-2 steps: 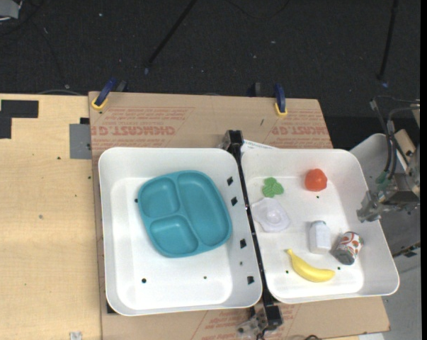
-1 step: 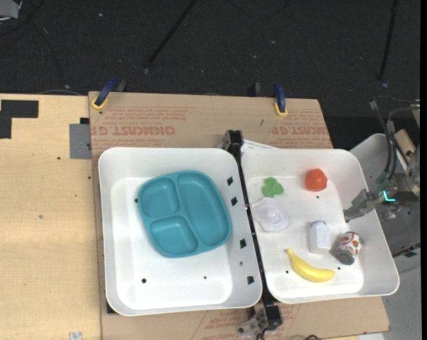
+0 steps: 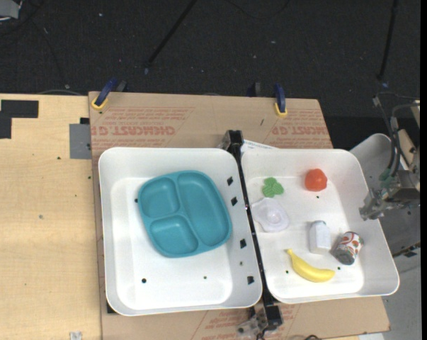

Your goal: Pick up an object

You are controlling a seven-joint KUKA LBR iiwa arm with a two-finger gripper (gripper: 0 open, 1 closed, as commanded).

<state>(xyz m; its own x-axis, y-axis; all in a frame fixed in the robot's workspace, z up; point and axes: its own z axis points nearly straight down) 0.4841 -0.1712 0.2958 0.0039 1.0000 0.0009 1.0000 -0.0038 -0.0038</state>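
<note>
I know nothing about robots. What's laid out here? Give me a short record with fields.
left bin: holds a teal divided plate
right bin: holds six small things
red item: a tomato-like ball, far side
green item: small leafy piece
clear item: round lid-like piece, near the divider
white item: small block
patterned item: small cup on its side
yellow item: banana, near edge
arm: metal parts at right bin's right edge

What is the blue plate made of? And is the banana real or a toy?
The blue plate looks like plastic: one even teal colour, a smooth matte surface, and three moulded compartments with rounded edges. The banana is probably a plastic toy, since its yellow is very even and slightly shiny with no brown spots, though from this far I cannot be sure.
</note>
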